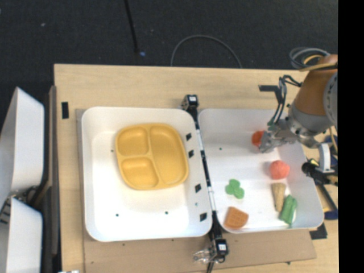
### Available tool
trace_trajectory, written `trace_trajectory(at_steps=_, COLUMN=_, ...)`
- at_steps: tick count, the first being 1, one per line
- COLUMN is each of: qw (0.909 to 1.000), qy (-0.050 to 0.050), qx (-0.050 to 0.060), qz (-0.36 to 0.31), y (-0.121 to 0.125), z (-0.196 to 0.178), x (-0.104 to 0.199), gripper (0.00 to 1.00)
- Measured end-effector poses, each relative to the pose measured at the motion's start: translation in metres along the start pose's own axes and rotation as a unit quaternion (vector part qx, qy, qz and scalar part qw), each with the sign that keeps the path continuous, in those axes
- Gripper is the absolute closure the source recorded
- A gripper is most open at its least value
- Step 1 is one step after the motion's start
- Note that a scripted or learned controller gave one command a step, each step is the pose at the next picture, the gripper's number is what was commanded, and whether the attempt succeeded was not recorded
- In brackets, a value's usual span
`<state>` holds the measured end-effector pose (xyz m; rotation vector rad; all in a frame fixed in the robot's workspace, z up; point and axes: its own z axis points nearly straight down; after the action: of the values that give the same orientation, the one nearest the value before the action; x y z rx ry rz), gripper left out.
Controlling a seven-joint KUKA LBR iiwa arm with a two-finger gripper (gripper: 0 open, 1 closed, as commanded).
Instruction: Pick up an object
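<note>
My gripper [267, 141] hangs low over the back of the right bin [227, 129], reaching in from the right. A small red-orange object [258, 136] lies right at its tip, touching or nearly so. In front of it sit a red ball [278, 169], a tan cone-shaped piece [277, 194] and a green pickle-like piece [288, 209]. A green clover-shaped toy [234, 189] and an orange wedge [236, 217] lie nearer the bin's left front.
The left bin [96, 209] holds a yellow divided plate [152, 155]. A black-clipped divider [202, 164] runs between the two bins. The grey and orange arm [313, 104] stands over the right bin's back right corner.
</note>
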<state>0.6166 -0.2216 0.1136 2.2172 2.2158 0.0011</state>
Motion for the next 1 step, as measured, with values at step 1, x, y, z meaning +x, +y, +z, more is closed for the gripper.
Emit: trace_trajectory(at_steps=1, qw=1.0, qy=0.001, qx=-0.001, qz=-0.001, y=0.0061, z=-0.0452, x=-0.0021, gripper=1.0)
